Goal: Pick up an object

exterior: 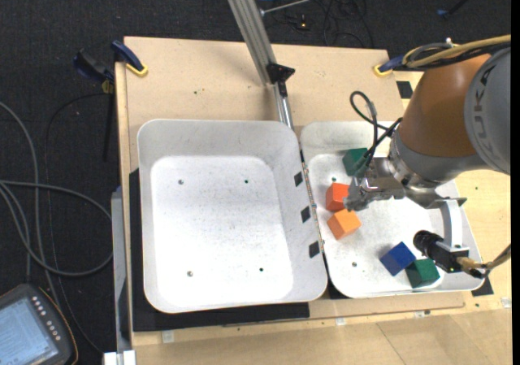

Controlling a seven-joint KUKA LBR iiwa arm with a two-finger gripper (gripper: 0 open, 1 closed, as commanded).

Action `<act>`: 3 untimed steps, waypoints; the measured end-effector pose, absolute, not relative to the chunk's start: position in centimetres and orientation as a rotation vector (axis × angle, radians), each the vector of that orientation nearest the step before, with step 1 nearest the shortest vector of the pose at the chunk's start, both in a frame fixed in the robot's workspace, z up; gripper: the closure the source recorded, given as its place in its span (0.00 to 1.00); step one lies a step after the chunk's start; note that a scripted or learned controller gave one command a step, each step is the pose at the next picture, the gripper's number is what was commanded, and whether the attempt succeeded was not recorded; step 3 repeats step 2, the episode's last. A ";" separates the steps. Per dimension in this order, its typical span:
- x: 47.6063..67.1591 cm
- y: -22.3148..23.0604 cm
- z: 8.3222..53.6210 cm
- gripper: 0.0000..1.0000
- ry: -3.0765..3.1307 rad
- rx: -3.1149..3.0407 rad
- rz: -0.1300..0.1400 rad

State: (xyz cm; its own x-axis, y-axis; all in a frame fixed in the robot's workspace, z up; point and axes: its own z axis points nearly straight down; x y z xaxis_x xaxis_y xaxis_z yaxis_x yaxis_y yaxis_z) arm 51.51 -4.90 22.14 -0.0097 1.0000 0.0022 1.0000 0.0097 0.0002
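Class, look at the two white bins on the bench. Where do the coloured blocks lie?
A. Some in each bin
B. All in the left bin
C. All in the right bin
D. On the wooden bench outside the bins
C. The orange block, red block, blue block and both green blocks all sit in the right bin, below the arm.

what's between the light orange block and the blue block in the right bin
Nothing: in the camera view, only bare white bin floor lies between the light orange block and the blue block.
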 end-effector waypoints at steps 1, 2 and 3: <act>52.6 -0.6 22.0 1.00 -2.230 -2.213 -0.002; 55.0 4.9 22.9 1.00 -2.231 -2.212 -0.005; 55.0 4.9 22.9 1.00 -2.231 -2.212 -0.005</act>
